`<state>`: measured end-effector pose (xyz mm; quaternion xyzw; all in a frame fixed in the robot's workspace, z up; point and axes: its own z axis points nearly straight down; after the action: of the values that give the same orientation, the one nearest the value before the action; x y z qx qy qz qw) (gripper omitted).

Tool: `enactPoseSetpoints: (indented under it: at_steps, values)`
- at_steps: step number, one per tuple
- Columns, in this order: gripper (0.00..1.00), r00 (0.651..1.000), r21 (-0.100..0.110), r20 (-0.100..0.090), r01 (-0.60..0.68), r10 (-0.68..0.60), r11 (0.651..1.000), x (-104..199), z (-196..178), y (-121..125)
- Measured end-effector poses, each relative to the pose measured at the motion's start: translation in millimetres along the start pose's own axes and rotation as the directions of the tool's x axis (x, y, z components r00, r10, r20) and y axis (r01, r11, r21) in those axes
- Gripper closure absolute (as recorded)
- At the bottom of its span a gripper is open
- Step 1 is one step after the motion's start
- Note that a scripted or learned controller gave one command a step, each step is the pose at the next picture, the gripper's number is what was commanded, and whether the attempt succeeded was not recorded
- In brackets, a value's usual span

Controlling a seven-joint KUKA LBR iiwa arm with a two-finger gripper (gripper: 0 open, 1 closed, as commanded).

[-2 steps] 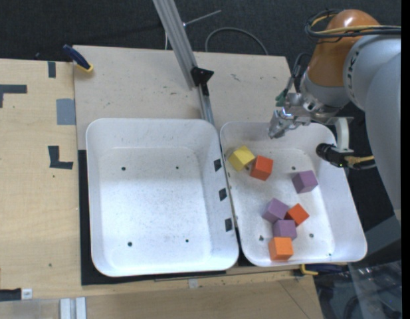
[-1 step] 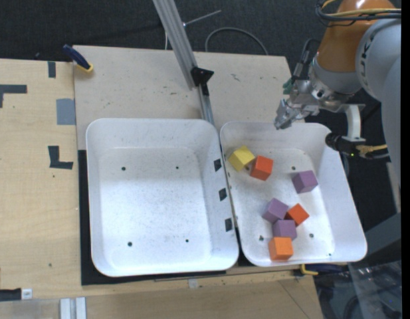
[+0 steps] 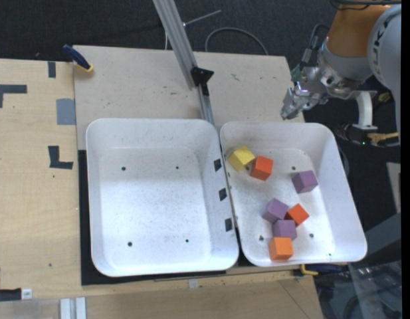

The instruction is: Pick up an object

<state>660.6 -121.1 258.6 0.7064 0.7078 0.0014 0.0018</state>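
Seven small blocks lay in the right bin, the yellow block nearest its far-left corner, apparently light, rigid, best gripped across flat sides; the gripper hung beyond the bin's far rim, its state indiscernible.

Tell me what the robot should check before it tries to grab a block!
1. Blocks to grab are in the right bin: ok, seven are there.
2. Claw is above a block: not ok, it hangs over the bin's far rim.
3. Claw carries nothing: cannot tell, too small to see.
4. An easy block stands apart: ok, the purple block sits alone.
5. Crowded blocks: not ok, the yellow block touches an orange block.
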Motion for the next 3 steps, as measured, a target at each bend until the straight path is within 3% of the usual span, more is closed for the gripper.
enactPoseSetpoints:
  at_steps: [3]
  values:
    - [1.00,1.000,0.006,-0.002,0.005,-0.005,1.000,150.4,2.7,-6.4]
